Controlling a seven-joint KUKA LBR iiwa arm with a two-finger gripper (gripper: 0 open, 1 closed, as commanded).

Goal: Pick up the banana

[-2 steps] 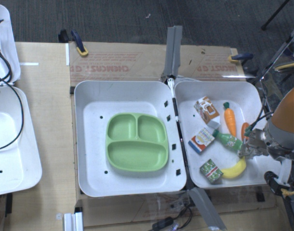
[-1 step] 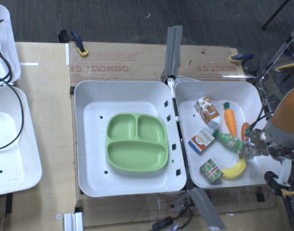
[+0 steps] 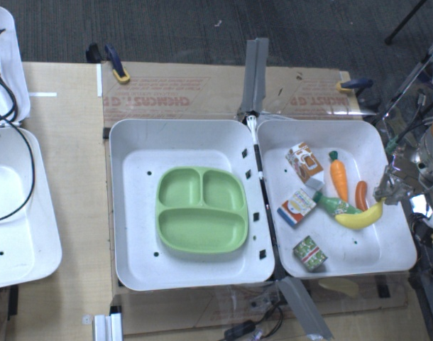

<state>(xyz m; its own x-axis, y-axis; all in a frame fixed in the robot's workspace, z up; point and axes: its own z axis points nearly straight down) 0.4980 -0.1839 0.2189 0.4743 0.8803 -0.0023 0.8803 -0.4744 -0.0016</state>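
The yellow banana (image 3: 359, 218) lies in the right bin (image 3: 387, 258), near its right wall, curved with its stem end pointing up and to the right. My gripper (image 3: 385, 191) reaches in over that bin's right edge and sits just above the banana's stem end, very close to it or touching it. The banana rests on the bin floor. A green bottle (image 3: 335, 204) lies against the banana's left end.
In the right bin there are also an orange carrot (image 3: 338, 179), a red sausage (image 3: 361, 194), a brown carton (image 3: 304, 162), a white-and-blue box (image 3: 297, 207) and a green box (image 3: 309, 253). The left bin (image 3: 131, 190) holds a green divided plate (image 3: 201, 210).
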